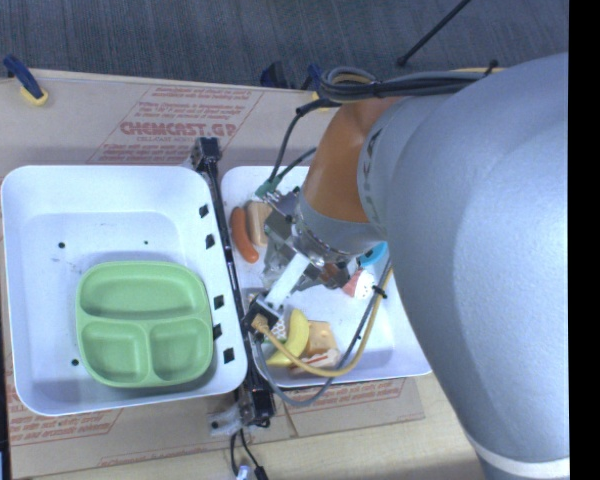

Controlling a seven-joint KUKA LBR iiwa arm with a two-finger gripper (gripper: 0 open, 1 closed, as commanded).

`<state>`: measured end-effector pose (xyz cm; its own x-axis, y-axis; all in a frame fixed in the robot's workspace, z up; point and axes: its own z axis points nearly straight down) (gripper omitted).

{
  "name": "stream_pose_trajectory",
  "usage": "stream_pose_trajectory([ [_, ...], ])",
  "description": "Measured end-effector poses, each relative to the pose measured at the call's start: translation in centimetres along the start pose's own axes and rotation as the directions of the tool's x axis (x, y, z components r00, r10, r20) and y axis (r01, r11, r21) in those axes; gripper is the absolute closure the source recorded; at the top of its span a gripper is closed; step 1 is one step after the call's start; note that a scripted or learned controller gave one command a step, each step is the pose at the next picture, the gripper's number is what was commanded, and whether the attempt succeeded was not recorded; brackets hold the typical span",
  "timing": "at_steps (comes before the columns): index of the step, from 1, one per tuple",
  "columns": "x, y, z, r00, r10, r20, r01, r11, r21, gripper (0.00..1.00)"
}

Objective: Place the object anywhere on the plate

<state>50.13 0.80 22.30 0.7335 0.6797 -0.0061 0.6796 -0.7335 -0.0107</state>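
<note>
Looking at the pincer (pixel 278 253), can you say whether it is apart or together?

No, I cannot tell. It points down into the right bin (pixel 385 366), near that bin's left wall, and the grey arm (pixel 460 218) with its orange band covers most of it from above.

What lies closest to it?

An orange sausage (pixel 244 234), just to its left, lying lengthwise along the left wall of the same bin. Whether the two touch is hard to judge at this slant.

And further out?

Toward the near edge of the right bin lies a yellow banana (pixel 297 334). Just beside it, on its right, is a pale flat piece (pixel 323 342), possibly a slice of toy bread. At the arm's edge show a pink-and-white piece (pixel 358 284) and a blue piece (pixel 379 255), both too hidden to name.

So where is the object for the task?

Which piece is meant I cannot tell, but all of them lie in the right bin, well apart from the plate.

And the plate?

The green plate (pixel 140 323), with three compartments, lies flat in the left bin (pixel 40 218), toward its near side. Both bins stand side by side on printed cardboard (pixel 130 118) that covers the table (pixel 420 418).
</note>
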Motion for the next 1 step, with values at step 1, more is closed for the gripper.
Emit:
stream_pose_trajectory([
  [1,-0.07,0.07,0.01,1.000,0.002,0.000,-0.002,1.000,0.000,0.00],
])
